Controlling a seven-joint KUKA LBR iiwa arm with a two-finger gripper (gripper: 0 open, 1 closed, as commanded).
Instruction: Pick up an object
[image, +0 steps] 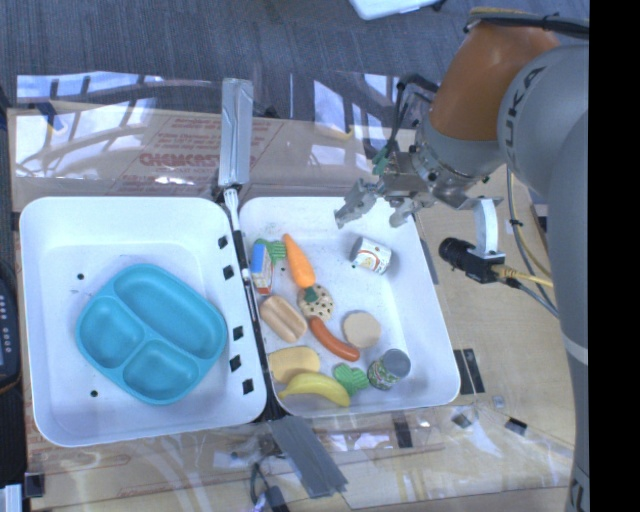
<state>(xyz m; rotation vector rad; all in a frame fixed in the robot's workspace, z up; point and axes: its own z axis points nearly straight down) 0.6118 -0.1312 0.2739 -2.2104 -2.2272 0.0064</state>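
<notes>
Toys (315, 320) crowd right bin's (425, 300) front-left; rear right mostly bare.

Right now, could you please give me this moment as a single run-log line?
phase: approach | gripper: open, holding nothing, above right bin far edge | nearest item: small can | left bin: blue divided plate

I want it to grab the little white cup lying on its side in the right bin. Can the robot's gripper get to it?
Probably yes. The gripper hovers just above the small tipped white cup, which lies apart from the other toys with bare bin floor around it, so nothing blocks the way down.
</notes>
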